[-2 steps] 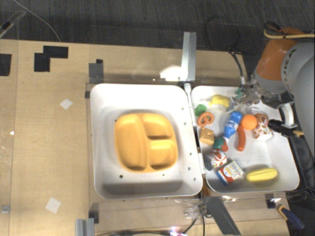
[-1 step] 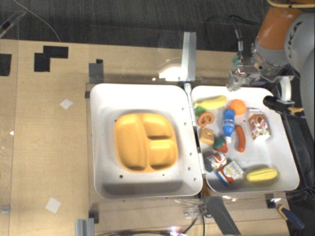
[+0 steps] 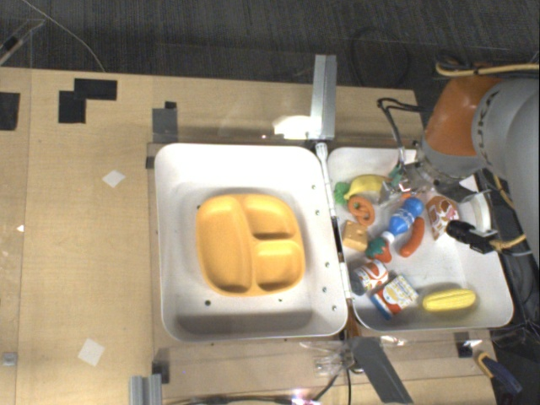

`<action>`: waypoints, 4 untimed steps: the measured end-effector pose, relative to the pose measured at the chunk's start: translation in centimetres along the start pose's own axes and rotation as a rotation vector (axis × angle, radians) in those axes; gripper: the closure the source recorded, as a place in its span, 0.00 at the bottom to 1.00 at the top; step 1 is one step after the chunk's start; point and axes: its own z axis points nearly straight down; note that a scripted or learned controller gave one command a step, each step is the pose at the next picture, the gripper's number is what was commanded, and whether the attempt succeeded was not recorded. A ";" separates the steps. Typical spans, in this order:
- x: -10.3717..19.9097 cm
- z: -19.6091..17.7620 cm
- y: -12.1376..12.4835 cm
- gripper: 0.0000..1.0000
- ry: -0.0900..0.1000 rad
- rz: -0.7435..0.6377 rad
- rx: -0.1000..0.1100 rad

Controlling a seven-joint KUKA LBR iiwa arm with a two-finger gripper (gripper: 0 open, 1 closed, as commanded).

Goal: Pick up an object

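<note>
Reaching in: the grey arm (image 3: 506, 129), with its orange band (image 3: 451, 116) showing above the wrist, is coming over the far right corner of the right bin (image 3: 498, 310).
Gripper: the gripper (image 3: 411, 174) is hanging low over the far end of the right bin, just beside the yellow lemon-shaped toy (image 3: 369, 184); I cannot tell how its jaws are standing, nor whether anything is sitting between them, since the wrist is covering them.
Objects to pick: all are lying in the right bin, crowding its left wall and middle.
Far end of right bin: the yellow lemon-shaped toy is lying beside a green piece (image 3: 341, 192), with an orange pretzel-like ring (image 3: 362, 210) just in front of them.
Middle of right bin: a blue bottle (image 3: 404, 218) is lying tilted, touching a red sausage-shaped toy (image 3: 412, 238); a tan block (image 3: 355, 237) is sitting against the left wall.
Near end of right bin: a small printed carton (image 3: 393, 295) and a red-and-white item (image 3: 371, 274) are lying together, and a yellow corn cob (image 3: 449, 299) is lying well toward the near right corner.
Left bin: the left bin (image 3: 177, 226) is carrying a yellow divided tray (image 3: 250, 242) at its middle.
Bench: the wooden bench (image 3: 76, 251) is bearing both bins side by side.
</note>
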 end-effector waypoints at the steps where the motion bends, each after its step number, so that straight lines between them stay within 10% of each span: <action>1: 0.1 0.2 -0.1 0.00 0.001 0.000 0.003; 2: 0.1 -1.2 0.2 1.00 -0.002 -0.005 -0.004; 3: 0.1 -1.1 0.2 0.00 -0.002 -0.005 -0.003; 4: -3.5 0.1 2.4 0.00 0.018 0.161 0.022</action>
